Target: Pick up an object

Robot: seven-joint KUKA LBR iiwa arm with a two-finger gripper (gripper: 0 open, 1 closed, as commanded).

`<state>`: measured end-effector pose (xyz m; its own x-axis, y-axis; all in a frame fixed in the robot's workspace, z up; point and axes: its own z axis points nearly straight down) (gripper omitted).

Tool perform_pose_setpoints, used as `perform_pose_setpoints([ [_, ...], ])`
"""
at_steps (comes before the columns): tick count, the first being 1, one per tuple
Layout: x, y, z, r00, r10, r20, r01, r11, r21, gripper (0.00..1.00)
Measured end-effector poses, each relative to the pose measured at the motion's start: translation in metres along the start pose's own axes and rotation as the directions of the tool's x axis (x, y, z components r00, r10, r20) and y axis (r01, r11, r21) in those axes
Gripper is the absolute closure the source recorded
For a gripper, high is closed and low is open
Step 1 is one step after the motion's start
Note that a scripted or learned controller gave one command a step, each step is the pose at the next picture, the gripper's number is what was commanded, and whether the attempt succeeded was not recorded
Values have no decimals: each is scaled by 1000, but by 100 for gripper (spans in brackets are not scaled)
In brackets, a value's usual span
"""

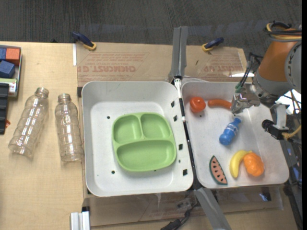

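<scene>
While two shallow white bins sit side by side at the centre of the frame, the grey arm with its orange band reaches in from the upper right, and its gripper [238,103] hangs low over the upper part of the right bin [273,178]. Whether the tool is wide, narrow or holding anything cannot be told at this size. It hovers just beside the right end of an orange-red sausage-shaped toy [219,103] and just above the cap end of a small blue bottle [230,131], so either one looks like the intended pick; nothing appears lifted. The right bin holds six toys: one red tomato-like piece [197,104] in its upper left, the sausage shape, the blue bottle lying tilted at its middle, one watermelon slice [218,170], one banana [236,162] and one orange fruit [253,164] touching the banana along its lower edge. The left bin [94,143] holds one green divided plate [144,141] with three compartments, lying flat at its centre. Outside the bins, two clear plastic bottles [68,127] lie on the bench at the left of the frame, well apart from the arm.
</scene>
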<state>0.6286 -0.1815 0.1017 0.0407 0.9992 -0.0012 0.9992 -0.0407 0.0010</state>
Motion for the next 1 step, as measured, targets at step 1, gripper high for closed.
perform_pose_setpoints([
  [1, -1, 0, -10, 1000, 3, 1, -3, 1000, -1, 100],
])
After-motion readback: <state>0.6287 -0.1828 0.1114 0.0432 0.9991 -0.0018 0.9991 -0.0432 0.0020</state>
